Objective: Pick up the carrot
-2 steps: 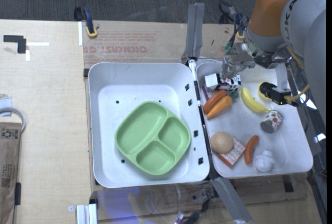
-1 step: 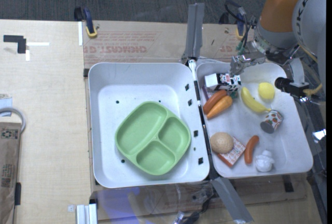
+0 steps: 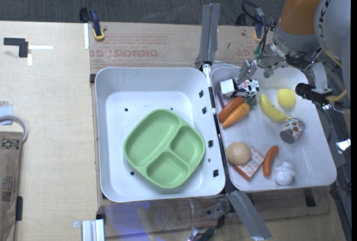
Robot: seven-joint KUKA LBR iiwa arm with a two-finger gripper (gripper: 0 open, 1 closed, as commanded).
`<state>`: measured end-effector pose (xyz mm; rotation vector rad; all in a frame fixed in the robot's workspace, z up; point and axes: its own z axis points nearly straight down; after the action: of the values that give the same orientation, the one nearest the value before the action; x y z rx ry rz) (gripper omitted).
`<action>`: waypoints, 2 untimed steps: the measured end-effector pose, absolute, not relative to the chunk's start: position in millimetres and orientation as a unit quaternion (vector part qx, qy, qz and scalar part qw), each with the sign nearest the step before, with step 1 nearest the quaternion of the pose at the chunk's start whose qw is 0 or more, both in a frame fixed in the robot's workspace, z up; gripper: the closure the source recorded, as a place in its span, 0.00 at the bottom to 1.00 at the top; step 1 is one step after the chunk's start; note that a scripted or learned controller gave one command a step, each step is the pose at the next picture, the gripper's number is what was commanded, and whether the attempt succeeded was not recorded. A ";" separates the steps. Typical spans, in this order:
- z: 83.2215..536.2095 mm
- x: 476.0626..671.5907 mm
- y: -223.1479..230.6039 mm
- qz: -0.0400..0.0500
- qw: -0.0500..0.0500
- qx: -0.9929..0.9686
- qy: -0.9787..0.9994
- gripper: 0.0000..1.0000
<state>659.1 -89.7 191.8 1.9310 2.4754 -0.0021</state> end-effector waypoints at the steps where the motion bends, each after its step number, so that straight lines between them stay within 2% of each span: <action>1: 91.3 577.9 -105.3 -0.001 -0.001 0.600 0.800 0.00; 2: 191.3 510.6 -80.1 0.000 0.000 0.519 0.855 0.00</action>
<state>510.6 -80.1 191.3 1.6312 2.6857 -0.0008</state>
